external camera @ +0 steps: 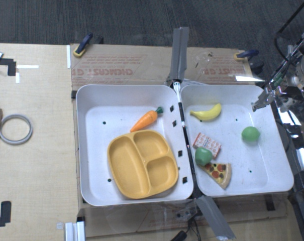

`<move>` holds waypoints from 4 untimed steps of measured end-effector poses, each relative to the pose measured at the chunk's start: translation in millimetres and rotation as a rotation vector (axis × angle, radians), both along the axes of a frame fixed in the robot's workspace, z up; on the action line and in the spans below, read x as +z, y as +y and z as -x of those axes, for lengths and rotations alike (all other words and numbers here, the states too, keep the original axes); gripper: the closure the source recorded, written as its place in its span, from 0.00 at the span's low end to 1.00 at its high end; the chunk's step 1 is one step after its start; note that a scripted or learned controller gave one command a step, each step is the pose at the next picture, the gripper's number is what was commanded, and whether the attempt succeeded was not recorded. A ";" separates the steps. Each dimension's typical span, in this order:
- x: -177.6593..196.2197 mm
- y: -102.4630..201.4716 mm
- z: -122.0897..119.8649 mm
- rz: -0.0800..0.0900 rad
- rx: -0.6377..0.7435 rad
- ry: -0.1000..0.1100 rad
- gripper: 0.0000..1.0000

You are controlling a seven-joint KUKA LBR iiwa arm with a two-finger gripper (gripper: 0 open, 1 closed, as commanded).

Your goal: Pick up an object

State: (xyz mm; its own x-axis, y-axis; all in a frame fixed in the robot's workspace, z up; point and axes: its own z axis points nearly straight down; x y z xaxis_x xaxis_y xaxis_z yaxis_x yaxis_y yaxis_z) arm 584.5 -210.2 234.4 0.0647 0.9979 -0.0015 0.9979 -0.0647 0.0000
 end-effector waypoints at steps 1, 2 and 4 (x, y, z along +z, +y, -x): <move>-132.4 -0.5 2.2 -0.008 0.027 0.000 0.00; -123.1 -3.1 2.3 -0.003 0.024 -0.001 1.00; 59.8 -12.3 45.6 0.001 0.461 -0.001 1.00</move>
State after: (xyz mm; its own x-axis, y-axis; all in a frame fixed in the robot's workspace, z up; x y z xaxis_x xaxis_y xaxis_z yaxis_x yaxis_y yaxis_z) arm 538.9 -222.5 294.3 -0.3856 0.9227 -0.0023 0.9227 0.3856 0.0007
